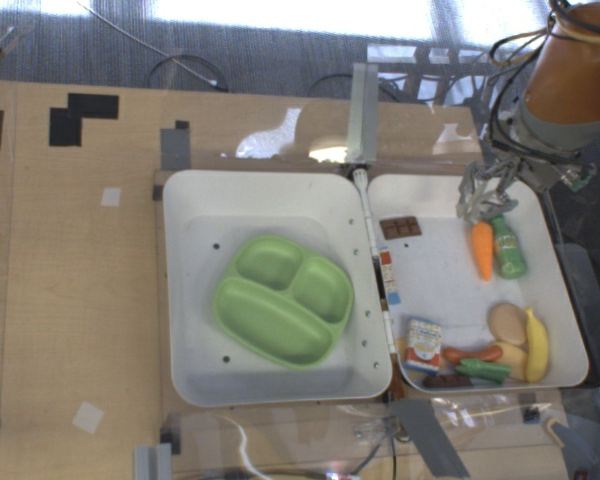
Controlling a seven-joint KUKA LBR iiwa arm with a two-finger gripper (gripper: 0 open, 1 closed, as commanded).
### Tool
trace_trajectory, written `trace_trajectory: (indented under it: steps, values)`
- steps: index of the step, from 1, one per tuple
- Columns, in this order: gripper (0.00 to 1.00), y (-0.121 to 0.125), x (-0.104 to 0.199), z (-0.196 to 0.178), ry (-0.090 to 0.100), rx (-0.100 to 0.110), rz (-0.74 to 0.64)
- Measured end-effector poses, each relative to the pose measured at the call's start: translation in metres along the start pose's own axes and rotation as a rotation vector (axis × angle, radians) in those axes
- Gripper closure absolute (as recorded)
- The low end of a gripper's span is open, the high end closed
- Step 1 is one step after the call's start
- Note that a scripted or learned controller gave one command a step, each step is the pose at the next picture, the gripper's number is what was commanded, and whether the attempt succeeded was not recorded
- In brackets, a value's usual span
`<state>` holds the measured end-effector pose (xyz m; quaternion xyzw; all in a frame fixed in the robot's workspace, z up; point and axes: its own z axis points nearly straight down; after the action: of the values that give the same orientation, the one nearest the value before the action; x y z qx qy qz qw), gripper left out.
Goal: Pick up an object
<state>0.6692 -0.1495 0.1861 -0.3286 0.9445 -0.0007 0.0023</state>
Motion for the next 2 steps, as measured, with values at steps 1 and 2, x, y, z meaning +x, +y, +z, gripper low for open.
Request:
trace_trajectory:
  steps: [1, 2]
  values:
    - [1.00, -0.004, 0.078, 0.095, -0.007, 0.008, 0.057]
    - [1.00, -0.040, 0.036, 0.097, -0.008, 0.004, 0.577]
